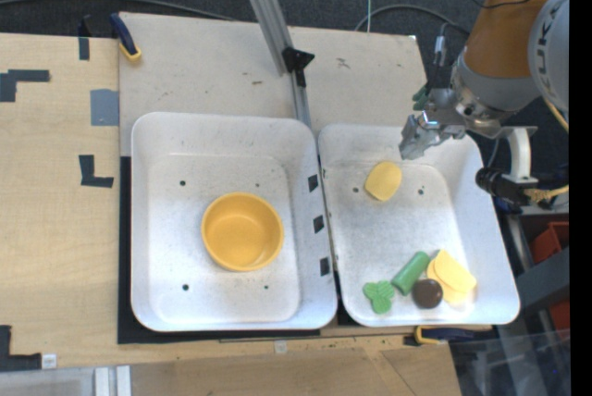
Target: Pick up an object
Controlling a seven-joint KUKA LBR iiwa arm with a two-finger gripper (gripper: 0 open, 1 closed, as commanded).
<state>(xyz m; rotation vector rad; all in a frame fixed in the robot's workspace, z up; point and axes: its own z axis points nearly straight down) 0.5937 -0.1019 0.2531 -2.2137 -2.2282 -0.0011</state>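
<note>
the nearest candidate for picking is the small pale-yellow rounded lump, like a toy lemon or potato (383, 181), lying in the upper half of the right shallow white plastic bin (481, 228). it sits just below and to the left of the metal two-finger pincer (413, 142) as the camera sees it, near but apart; nothing bridges the gap. the lump is a little longer than wide, its long axis tilted from lower left to upper right, so it points roughly toward the pincer.

the pincer hangs over the bin's upper right part, near the back wall, at the end of the grey arm with its orange band (513, 10). its tip looks dark and bunched, and i cannot tell whether it is spread or pressed together. nothing shows between its tips, so i judge it empty.

the other things lie well apart at the bin's near edge: a green cylinder (412, 272), a green leafy piece (378, 296), a brown round piece (426, 293) and a yellow block (451, 277). the left white bin (153, 200) holds a yellow bowl (242, 230).

the coming move, i judge, calls for a short shift down-left before lowering.
</note>
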